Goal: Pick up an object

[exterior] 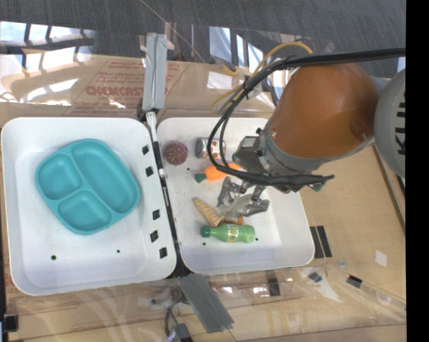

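My fingers (236, 204) hang low in the right bin (293, 241), spread, gripping nothing. The cone (207, 211) lies just left, green bottle (230, 233) nearer; both within easy reach.

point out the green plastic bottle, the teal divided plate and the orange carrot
green plastic bottle (229, 233), camera view, middle of its body
teal divided plate (88, 185), camera view, central ridge
orange carrot (216, 174), camera view, its orange body

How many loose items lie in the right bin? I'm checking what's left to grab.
5: a brown ball and grey piece near the far edge, a carrot mid-bin, a cone and green bottle near the front. The arm may hide more.
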Motion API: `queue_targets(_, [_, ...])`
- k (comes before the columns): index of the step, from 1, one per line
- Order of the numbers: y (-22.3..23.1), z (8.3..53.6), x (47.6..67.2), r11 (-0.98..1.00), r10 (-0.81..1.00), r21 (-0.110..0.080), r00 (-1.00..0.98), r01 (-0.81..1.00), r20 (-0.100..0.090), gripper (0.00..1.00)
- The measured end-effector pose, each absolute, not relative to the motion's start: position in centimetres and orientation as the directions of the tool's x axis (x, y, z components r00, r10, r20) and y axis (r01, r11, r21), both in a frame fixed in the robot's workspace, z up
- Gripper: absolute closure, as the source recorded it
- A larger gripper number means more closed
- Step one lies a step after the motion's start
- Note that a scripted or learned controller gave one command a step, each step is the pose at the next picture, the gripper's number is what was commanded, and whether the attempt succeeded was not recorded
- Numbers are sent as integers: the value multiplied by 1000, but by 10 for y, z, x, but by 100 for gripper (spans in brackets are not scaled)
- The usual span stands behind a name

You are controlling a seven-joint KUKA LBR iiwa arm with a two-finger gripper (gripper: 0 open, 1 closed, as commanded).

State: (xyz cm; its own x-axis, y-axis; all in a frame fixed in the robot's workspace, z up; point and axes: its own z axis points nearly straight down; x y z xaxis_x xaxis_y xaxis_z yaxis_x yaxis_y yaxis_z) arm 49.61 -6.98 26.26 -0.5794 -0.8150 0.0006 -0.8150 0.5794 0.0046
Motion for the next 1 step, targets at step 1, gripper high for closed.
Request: queue_targets(1, [-64,253,478,45,-999,6,-45,-999,-3,100])
